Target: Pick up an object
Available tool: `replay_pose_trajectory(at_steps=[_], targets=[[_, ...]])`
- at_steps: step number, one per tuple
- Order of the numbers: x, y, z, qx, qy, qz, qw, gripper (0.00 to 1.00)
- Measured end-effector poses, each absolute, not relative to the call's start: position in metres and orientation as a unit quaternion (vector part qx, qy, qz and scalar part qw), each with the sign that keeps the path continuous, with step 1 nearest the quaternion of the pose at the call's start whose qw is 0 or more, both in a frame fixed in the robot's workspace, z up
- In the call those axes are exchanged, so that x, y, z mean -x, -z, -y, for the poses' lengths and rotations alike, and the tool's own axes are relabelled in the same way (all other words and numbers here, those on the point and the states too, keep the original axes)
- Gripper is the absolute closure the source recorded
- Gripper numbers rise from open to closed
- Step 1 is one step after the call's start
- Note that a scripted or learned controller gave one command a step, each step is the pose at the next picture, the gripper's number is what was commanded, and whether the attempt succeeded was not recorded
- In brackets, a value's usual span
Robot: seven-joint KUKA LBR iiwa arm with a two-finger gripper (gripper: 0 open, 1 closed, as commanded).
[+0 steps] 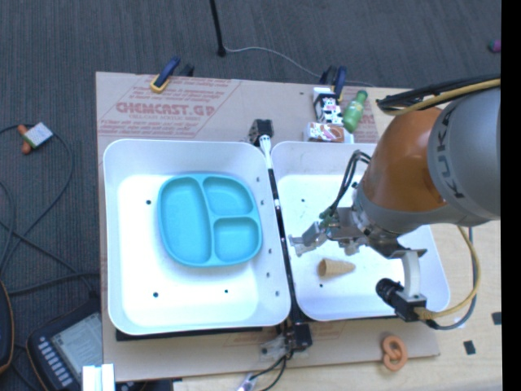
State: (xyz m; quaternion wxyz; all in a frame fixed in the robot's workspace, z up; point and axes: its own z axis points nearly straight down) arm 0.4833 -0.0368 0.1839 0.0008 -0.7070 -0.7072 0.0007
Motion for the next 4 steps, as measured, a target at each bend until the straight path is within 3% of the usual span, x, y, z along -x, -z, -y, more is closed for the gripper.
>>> replay_pose_trajectory(at_steps=[1,2,3,4], targets=[[-0.541,-0.119,0.117,0.708,-0.0017,0.706,0.0,0.0],[-0.502,-0.088,0.099,0.708,0.0024,0.707,-0.005,0.0],[-0.503,-0.098,0.101,0.708,0.0022,0.706,-0.007,1.0],[-0.525,-0.185,0.056,0.707,0.0003,0.708,-0.001,1.0]])
